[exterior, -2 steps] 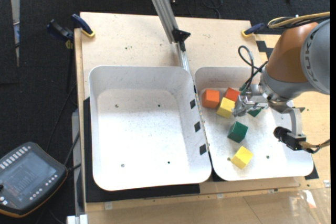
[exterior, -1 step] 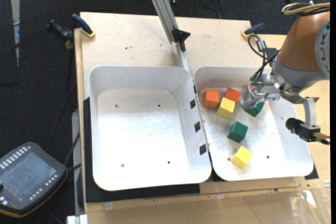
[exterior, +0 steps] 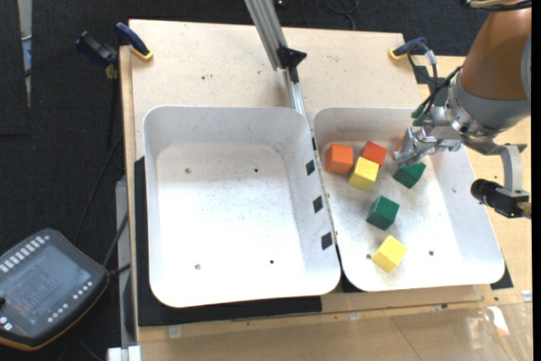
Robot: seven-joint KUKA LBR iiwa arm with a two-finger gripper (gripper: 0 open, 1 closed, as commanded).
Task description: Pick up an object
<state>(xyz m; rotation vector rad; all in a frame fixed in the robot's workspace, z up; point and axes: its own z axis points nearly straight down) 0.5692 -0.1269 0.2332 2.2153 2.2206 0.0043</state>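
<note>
Claw (exterior: 412,150) detail is being lost against the clutter at the upper part of the right bin (exterior: 473,266), so whether it is spread or pressed together cannot be told; it is being held low over the bin, just above a dark green block (exterior: 410,175), with nothing seen gripped in it.

Going from the left, a grey handheld control pendant (exterior: 38,287) is lying on the dark floor beside the bench (exterior: 211,63). The left bin (exterior: 228,207) is being shown as a white tray with faint dark specks and a few small holes on its floor. The two bins are being kept side by side, their inner rims touching along the middle.

In the right bin six blocks are being held. An orange cube (exterior: 340,158) is sitting nearest the shared rim, with a red-orange cube (exterior: 374,152) just beside it and a yellow cube (exterior: 365,173) touching both from below. The dark green block is lying tilted right of these, under the claw. A second green cube (exterior: 383,211) is resting apart near the middle, and a second yellow cube (exterior: 389,253) is lying near the front rim.

Open floor is being left along the right and front-right of this bin. Blue and yellow clamps (exterior: 131,42) are being seen at the bench's back corners.
</note>
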